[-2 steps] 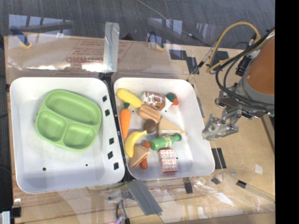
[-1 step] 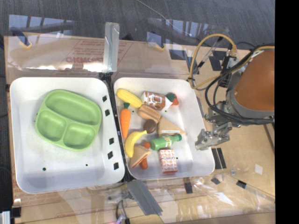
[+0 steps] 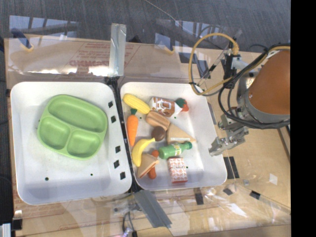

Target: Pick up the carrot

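Note:
The carrot point(image 3: 132, 129) is an orange cone with a green tip, lying upright along the left wall of the right bin point(image 3: 207, 169). A yellow corn cob point(image 3: 136, 103) lies just above it and a banana point(image 3: 141, 149) just below it. My gripper point(image 3: 226, 142) hangs over the right rim of the right bin, well to the right of the carrot, with nothing seen between its fingers.
The right bin also holds a hot dog point(image 3: 158, 119), a green bottle point(image 3: 175, 150), a small red carton point(image 3: 177, 171), a cheese wedge point(image 3: 180, 135) and other toy foods. A green divided plate point(image 3: 72, 126) sits in the left bin point(image 3: 27, 181). Cables point(image 3: 212, 63) loop behind the arm.

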Tool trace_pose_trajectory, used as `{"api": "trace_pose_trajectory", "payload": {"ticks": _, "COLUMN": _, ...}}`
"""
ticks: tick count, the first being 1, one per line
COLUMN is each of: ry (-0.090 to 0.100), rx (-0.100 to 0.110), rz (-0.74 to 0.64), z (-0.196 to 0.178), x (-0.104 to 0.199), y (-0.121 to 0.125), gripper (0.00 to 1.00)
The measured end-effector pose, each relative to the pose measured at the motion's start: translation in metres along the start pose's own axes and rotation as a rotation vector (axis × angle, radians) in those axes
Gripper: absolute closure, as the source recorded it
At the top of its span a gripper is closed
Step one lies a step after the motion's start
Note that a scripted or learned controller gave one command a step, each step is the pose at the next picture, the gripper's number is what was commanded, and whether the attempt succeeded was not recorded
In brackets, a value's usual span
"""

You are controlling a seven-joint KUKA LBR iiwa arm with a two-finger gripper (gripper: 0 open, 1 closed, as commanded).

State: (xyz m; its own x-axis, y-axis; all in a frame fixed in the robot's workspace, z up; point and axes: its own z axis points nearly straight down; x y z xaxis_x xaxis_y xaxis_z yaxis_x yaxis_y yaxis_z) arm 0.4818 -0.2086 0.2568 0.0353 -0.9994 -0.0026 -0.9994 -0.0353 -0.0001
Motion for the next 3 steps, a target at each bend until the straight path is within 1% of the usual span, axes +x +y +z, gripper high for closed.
{"api": "trace_pose_trajectory", "payload": {"ticks": 1, "ry": -0.005, "rx": -0.01, "rz": -0.016, "z": 0.076, "x": -0.005, "y": -0.012, "gripper": 1.0}}
{"api": "trace_pose_trajectory", "payload": {"ticks": 2, "ry": 0.001, "rx": 0.001, "rz": -0.18, "z": 0.016, "x": -0.002, "y": 0.003, "gripper": 1.0}}
{"api": "trace_pose_trajectory", "payload": {"ticks": 3, "ry": 0.0, "rx": 0.002, "rz": -0.415, "z": -0.005, "x": -0.005, "y": 0.003, "gripper": 1.0}}
